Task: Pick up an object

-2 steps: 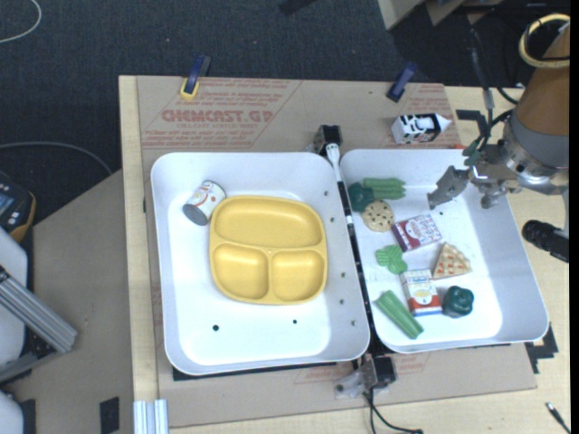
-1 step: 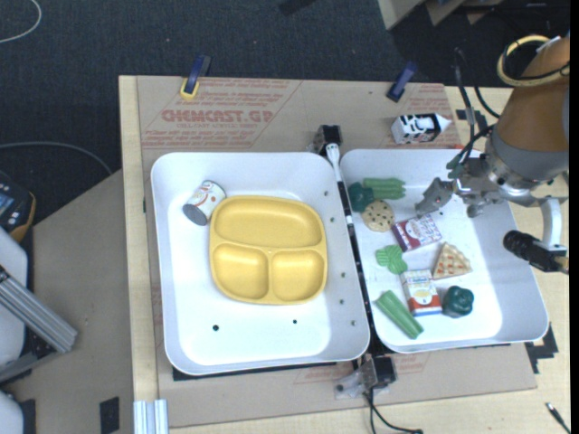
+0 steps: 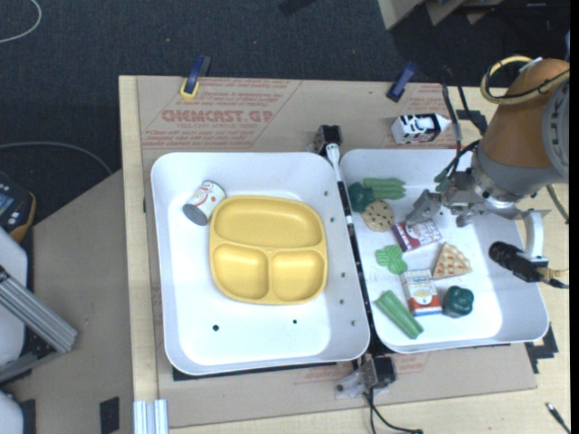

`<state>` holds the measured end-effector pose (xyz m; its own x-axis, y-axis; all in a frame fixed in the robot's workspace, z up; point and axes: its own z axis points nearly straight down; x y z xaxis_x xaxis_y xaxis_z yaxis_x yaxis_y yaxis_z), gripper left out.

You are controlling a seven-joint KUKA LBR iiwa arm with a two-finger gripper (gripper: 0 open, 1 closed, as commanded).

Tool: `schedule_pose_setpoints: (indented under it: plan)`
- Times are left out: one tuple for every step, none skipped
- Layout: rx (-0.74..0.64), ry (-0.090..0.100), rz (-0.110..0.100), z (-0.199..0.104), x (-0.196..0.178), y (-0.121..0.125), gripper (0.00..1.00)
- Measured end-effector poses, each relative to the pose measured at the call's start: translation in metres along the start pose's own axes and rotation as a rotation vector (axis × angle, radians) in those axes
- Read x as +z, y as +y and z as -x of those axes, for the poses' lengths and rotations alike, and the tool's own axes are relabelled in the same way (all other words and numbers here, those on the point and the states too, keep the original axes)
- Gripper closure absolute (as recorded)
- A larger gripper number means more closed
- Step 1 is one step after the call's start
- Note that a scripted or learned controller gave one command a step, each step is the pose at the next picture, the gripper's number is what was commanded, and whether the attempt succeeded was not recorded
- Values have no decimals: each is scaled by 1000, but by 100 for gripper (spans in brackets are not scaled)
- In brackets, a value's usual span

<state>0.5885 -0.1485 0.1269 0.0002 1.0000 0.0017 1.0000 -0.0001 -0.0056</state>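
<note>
The bench (image 3: 271, 107) is seen first, brown board under two white bins. The left bin (image 3: 181, 269) is taken up mostly by a yellow divided tray (image 3: 269, 247), with a small cup (image 3: 204, 201) lying on its side just beside the tray's upper left corner. The right bin (image 3: 525, 319) is crowded with small toy foods, and that is where the picking is to be done.

The arm (image 3: 525, 125) is reached in from the right, and the gripper (image 3: 425, 213) is poised low over the upper middle of the right bin. How far its tips are spread cannot be told; nothing is seen held.

Directly beneath it a red-and-white packet (image 3: 418, 235) is found, the likeliest target. A pizza slice (image 3: 450, 262) lies just beside it, a cookie (image 3: 377, 214) near on the other side, a small carton (image 3: 420, 293) below, a green vegetable (image 3: 382, 188) at the top, a green stick (image 3: 398, 315) at the bottom.

For a clean pick, the descent should be kept centred on the packet, so the pizza slice is not nudged or trapped alongside. The packet looks flat, so its edges would need to be caught low.
</note>
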Motion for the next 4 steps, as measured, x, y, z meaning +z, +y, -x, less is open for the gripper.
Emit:
schedule_pose_setpoints:
  plan:
    - [0, 3, 6, -1, 40, 2, 0]
    - [1, -11, 25, 3, 23, 6, 100]
    - [0, -3, 11, 0, -26, -2, 100]
    - [-1, -4, 13, -5, -75, -8, 100]
